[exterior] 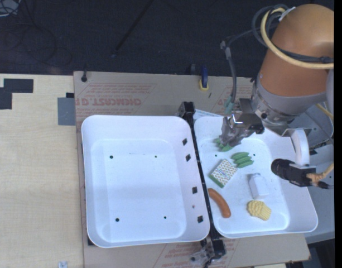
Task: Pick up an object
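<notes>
My gripper (232,130) hangs low over the back left part of the right bin (296,219). Right under its tip lies a green item (223,144), partly hidden by it. A green pea pod (242,159) lies just to the right of that. Further forward are a white box with a green pattern (224,172), a small pale grey block (257,184), an orange-brown sausage (220,202) and a yellow corn piece (259,209). Nothing is seen lifted off the bin floor.
The left bin (104,133) stands beside the right one, with a black divider strip (196,172) between them. Both rest on a cardboard sheet (137,96). The arm's large orange-banded body (299,60) looms over the back right corner.
</notes>
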Controlling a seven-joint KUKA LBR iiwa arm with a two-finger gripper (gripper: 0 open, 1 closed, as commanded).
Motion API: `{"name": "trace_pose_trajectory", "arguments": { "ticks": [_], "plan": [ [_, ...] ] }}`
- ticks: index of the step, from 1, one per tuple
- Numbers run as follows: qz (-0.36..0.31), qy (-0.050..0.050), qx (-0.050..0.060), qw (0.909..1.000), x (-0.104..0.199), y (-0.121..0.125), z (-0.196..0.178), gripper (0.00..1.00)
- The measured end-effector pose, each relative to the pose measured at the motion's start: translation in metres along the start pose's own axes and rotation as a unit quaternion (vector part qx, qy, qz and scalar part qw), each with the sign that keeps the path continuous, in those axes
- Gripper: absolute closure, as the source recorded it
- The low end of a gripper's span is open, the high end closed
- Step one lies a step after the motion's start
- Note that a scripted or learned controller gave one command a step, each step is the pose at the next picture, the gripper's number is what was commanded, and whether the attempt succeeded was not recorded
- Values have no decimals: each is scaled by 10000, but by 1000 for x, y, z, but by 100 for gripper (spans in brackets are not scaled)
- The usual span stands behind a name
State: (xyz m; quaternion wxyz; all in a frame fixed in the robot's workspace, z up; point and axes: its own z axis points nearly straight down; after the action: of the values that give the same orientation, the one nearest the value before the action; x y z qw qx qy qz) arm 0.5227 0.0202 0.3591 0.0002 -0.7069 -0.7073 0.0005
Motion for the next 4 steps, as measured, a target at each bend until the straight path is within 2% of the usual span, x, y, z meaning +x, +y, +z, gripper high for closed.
{"name": "trace_pose_trajectory", "arguments": {
  "ticks": [1,2,3,4],
  "plan": [
    [-19,3,-20,10000,63,21,-65,100],
    [4,0,23,10000,9,-48,-33,100],
    [-14,-3,-40,10000,34,39,-126,100],
    [5,-1,32,10000,-4,-50,-120,100]
  ]
}}
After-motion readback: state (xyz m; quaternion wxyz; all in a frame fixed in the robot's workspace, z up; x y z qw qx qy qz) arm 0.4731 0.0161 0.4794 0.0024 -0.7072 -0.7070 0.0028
